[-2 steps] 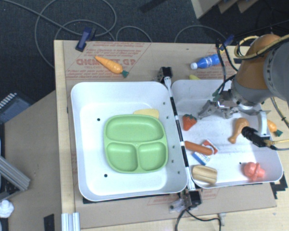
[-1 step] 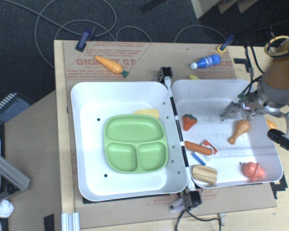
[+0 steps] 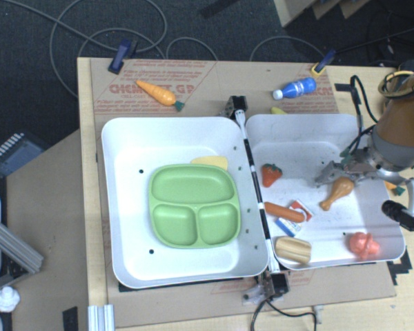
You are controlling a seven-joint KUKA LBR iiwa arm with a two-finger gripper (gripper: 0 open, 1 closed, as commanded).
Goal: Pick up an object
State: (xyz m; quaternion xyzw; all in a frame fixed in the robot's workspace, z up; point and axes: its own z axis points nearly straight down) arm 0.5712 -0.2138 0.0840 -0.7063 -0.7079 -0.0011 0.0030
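The right white bin [image 3: 310, 131] holds several small objects. A tan toy drumstick [image 3: 337, 192] lies near its right side. My gripper [image 3: 339, 172] hangs low just above the drumstick's upper end, with the grey and orange arm [image 3: 400, 133] coming in from the right. Whether it touches the drumstick is hidden by the wrist. Further left lie a red strawberry [image 3: 271, 174], an orange sausage [image 3: 283, 211] beside a red and white packet [image 3: 301, 209], and a bread roll [image 3: 293, 250]. A pink lump [image 3: 363, 245] rests in the bin's front right corner.
The left bin [image 3: 124, 185] carries a green divided tray [image 3: 194, 204] with a yellow piece [image 3: 210, 162] behind it. On the cardboard beyond the bins lie a toy carrot [image 3: 159, 93], a blue bottle [image 3: 295, 89] and a blue clip [image 3: 121, 56].
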